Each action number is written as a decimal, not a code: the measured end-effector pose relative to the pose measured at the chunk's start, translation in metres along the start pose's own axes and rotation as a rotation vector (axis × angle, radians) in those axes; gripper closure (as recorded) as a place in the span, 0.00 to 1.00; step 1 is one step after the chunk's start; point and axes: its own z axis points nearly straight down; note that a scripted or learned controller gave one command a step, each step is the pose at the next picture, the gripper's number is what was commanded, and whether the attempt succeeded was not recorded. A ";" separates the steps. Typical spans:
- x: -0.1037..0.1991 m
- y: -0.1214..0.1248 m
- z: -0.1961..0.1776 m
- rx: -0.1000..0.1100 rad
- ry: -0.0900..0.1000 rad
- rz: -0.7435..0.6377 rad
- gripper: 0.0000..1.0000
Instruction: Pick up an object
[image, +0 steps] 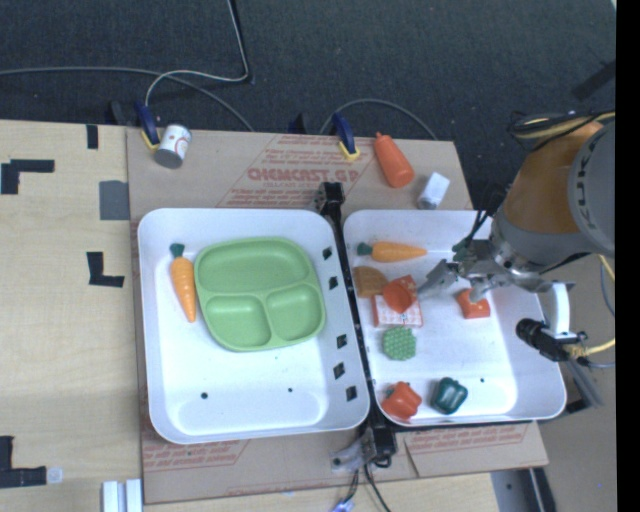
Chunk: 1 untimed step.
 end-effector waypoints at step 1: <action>0.053 0.030 0.067 -0.010 0.001 0.000 0.00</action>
